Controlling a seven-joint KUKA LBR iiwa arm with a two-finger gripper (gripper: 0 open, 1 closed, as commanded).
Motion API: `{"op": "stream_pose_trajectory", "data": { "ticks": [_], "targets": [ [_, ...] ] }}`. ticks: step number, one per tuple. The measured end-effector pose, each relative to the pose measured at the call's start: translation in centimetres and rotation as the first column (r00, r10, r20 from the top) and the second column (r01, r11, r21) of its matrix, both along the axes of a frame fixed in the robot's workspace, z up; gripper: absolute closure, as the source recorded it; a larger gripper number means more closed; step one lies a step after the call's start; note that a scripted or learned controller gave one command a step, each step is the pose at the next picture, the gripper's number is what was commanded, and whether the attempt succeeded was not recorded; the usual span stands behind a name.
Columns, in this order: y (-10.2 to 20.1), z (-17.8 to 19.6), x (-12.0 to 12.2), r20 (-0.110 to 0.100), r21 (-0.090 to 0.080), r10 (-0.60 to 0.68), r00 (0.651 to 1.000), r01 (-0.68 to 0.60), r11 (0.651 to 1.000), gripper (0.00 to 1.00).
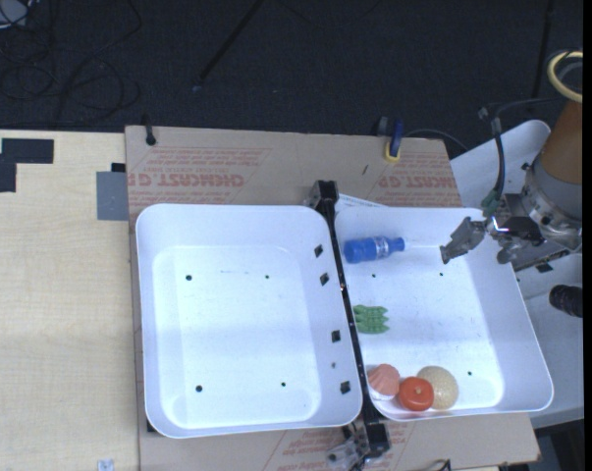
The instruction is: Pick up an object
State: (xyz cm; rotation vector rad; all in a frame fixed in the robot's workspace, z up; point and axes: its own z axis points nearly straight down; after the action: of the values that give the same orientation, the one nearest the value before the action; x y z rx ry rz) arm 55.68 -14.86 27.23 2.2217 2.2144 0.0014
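From the fixed overhead camera, two shallow white bins are seen side by side on a sheet of cardboard (276,170) laid over the surface. The left bin (239,222) is bordered on its right by a black divider strip (340,302), beyond which the right bin (516,322) is set. The grey arm, with its orange band (573,145), is seen reaching in from the right, and the end effector (472,235) is held over the upper right part of the right bin. One dark finger (459,240) is pointed leftward, but its spread cannot be told from this angle, and nothing is seen between the fingers.

In the right bin, a blue bottle (373,249) is found lying on its side near the upper left corner, well apart from the end effector. A small green object (370,319) is placed further down, close to the divider. At the bin's lower edge three rounded items are clustered and touching: a pink one (383,379), a red-orange one (415,393), and a pale beige one (440,385).
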Motion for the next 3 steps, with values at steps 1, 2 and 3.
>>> {"op": "stream_pose_trajectory", "data": {
  "ticks": [1, 2, 3],
  "targets": [
    [-2.2, 5.9, -4.3, -0.001, 0.001, 0.0, 1.0, 0.0, 1.0, 0.0],
    [-5.6, 6.5, -7.5, -0.006, 0.002, 0.0, 1.0, 0.0, 1.0, 0.0],
    [-6.5, 4.2, -7.7, -0.008, 0.003, 0.002, 1.0, -0.002, 1.0, 0.0]
  ]
}}
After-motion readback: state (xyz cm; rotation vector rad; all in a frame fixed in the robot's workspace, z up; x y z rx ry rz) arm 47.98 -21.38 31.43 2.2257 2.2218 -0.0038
